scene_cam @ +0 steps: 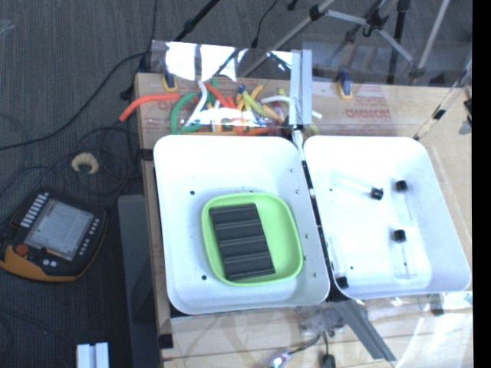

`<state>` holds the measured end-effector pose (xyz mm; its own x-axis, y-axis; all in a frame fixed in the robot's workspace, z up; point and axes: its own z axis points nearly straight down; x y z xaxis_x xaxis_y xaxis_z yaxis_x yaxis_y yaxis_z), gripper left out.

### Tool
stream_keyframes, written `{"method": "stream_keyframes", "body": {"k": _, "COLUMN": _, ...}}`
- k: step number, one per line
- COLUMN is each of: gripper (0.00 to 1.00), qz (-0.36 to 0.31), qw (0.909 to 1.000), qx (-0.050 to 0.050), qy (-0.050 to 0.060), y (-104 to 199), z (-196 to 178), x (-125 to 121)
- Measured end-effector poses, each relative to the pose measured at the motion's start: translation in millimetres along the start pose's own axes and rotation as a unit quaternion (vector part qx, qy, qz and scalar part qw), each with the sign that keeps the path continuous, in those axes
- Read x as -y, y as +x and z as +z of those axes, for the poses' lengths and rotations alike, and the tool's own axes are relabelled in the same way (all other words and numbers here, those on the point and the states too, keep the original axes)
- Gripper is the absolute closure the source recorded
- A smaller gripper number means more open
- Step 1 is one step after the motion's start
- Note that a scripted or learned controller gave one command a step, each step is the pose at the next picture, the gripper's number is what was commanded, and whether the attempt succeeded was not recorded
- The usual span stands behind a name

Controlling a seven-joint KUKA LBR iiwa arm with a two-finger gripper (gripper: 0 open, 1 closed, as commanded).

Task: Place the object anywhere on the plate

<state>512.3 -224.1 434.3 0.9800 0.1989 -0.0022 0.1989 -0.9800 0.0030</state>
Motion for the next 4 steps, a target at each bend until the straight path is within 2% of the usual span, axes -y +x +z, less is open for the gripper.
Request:
{"method": "stream_keyframes", "body": {"k": 1, "gripper": 0.0, "qz": 0.0, "qw": 1.0, "qx": -0.001, "qy": 0.001, "y": -17.4, "z": 0.2, "x": 4.1}}
{"method": "stream_keyframes", "body": {"k": 4, "gripper": 0.0, "qz": 0.0, "qw": 1.0, "qx": 0.0, "qy": 0.0, "y": -10.6, "z": -0.3, "x": 2.1}}
